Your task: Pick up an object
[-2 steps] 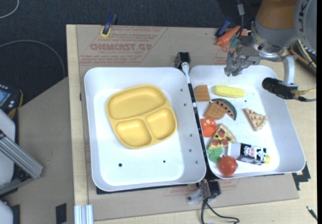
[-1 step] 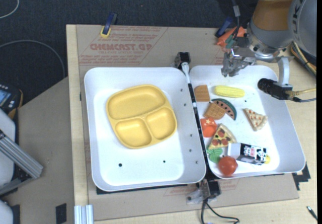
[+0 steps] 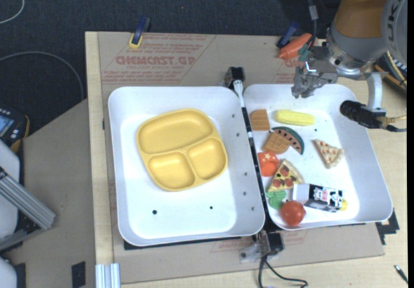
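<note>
The gripper (image 3: 305,89) hangs over the far edge of the right bin (image 3: 370,170), its 2 fingers (image 3: 299,90) close together with nothing between them. Just below the fingertips lies the corn cob (image 3: 294,117); beyond it sit a watermelon slice (image 3: 289,137) and a pizza slice (image 3: 328,151).

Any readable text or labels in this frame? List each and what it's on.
"CHEMCAST GP", red print on the brown board under the bins, above the left bin; the last letters are faint.
Smaller red lines above and below it, and more red print near the board's front edge: too blurred to read.
Small carton in the right bin: black and white printed pattern, no legible words.
</note>
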Controlling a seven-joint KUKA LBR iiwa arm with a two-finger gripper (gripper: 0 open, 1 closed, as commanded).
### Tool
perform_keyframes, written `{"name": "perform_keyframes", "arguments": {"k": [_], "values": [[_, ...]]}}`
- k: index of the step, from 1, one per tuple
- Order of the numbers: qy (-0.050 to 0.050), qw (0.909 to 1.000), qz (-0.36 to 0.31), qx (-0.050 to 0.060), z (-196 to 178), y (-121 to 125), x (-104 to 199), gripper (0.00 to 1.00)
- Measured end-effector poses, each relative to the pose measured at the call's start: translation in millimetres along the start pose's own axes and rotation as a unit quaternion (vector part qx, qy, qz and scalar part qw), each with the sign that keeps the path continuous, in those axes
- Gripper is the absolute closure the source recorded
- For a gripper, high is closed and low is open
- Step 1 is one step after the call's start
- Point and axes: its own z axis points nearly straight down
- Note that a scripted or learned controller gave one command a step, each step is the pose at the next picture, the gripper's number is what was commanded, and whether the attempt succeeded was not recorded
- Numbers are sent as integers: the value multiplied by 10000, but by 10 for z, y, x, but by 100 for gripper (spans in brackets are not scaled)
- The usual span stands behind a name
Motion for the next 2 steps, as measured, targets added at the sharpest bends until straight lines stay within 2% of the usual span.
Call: {"name": "perform_keyframes", "arguments": {"k": [2], "values": [[0, 10000, -2, 20, 181, 69, -19, 100]]}}
